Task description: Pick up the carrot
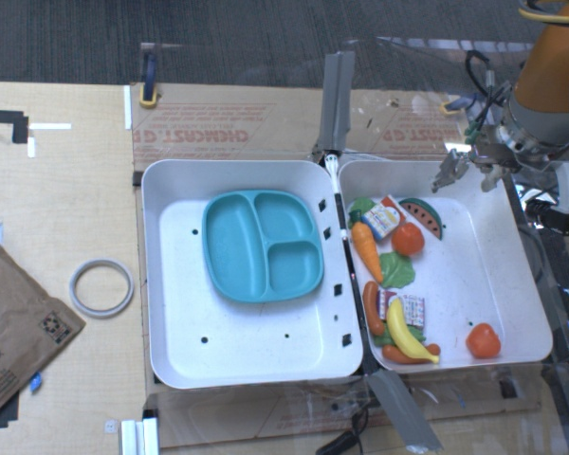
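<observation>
Two white bins sit side by side. The left bin (171, 282) holds one blue plate (263, 245) with three parts. The right bin (512, 282) holds one carrot (365, 250), one banana (408, 333), two red tomatoes (408, 240) (483, 340), one watermelon slice (423, 215), one hot dog (372, 308), some green leaves (395, 271) and two small packets (382, 219) (413, 309).

The carrot is orange, long and pointed, with a green top. It lies near the left wall of the right bin, slanted, touching the green leaves.

The claw (477, 166) hangs above the back right corner of the right bin, well apart from the carrot. Its two fingers spread apart. Nothing sits between them.
</observation>
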`<action>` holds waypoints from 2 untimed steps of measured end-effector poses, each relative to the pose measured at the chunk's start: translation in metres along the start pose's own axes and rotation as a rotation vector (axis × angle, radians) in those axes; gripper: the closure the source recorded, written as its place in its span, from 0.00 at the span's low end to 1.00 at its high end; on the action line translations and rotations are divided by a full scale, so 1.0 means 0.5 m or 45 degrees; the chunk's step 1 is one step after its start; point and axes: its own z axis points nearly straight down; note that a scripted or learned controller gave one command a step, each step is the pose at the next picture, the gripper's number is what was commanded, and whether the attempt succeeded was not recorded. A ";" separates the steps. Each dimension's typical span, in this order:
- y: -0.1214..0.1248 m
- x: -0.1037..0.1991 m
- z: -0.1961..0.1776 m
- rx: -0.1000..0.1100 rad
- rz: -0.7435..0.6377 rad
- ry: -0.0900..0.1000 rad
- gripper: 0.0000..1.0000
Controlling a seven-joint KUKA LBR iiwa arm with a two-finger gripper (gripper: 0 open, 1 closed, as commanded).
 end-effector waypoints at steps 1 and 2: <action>-0.145 0.187 0.002 0.003 0.248 0.000 0.00; -0.220 0.122 0.034 0.003 0.303 0.000 0.00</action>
